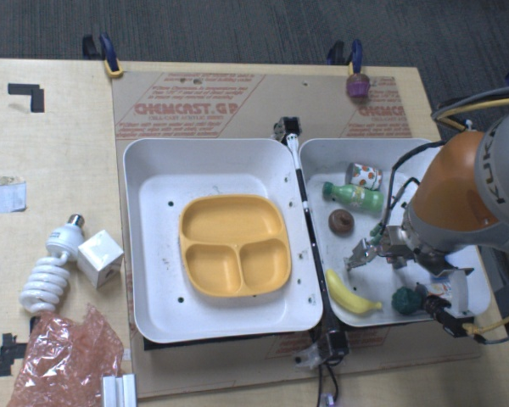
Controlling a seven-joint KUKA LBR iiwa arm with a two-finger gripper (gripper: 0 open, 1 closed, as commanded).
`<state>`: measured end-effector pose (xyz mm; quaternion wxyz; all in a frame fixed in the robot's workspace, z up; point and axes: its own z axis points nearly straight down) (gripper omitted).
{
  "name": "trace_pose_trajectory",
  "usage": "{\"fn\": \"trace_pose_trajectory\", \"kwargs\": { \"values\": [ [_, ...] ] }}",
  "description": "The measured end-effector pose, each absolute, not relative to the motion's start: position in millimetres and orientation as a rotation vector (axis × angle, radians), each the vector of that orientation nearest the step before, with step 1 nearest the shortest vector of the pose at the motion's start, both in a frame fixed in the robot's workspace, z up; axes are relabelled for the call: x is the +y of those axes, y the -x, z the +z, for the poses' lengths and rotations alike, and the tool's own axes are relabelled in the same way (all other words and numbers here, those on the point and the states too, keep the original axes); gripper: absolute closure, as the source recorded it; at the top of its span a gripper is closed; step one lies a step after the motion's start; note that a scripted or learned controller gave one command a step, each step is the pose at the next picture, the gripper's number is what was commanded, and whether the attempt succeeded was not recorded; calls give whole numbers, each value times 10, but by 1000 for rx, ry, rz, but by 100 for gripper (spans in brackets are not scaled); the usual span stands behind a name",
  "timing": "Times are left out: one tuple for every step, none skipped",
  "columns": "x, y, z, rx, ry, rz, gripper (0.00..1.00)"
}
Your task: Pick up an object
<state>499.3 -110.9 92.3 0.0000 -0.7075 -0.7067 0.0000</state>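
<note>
The left bin (144,227) carries a yellow tray (235,244) with three compartments, lying near its centre; the right bin (322,155) sits just beside it, the two touching along their shared rims; the arm (458,193) comes in from 3 o'clock over the right bin, and the gripper (362,257) hangs low near that bin's middle, its fingers spread with nothing between them; in the right bin a green bottle (355,195) lies on its side toward 11 o'clock, a banana (348,295) lies at 7 o'clock against the bin's left wall, a dark green lump (405,300) sits at 5 o'clock, a spotted cup (364,175) is at 12 o'clock touching the bottle, and a brown ball (341,221) rests at 9 o'clock, between bottle and banana, near the gripper yet apart from it; on the bench at 9 o'clock of the left bin lies a bulb (51,265).
</note>
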Motion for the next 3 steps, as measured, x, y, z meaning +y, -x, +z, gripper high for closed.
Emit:
{"fn": "trace_pose_trajectory", "kwargs": {
  "values": [
    [-1116,-5006,1023,-2220,2227,-2,100],
    [-533,-4951,1924,-2223,2222,-1,100],
    [-534,-4951,1924,-2223,2223,-1,0]
  ]
}}
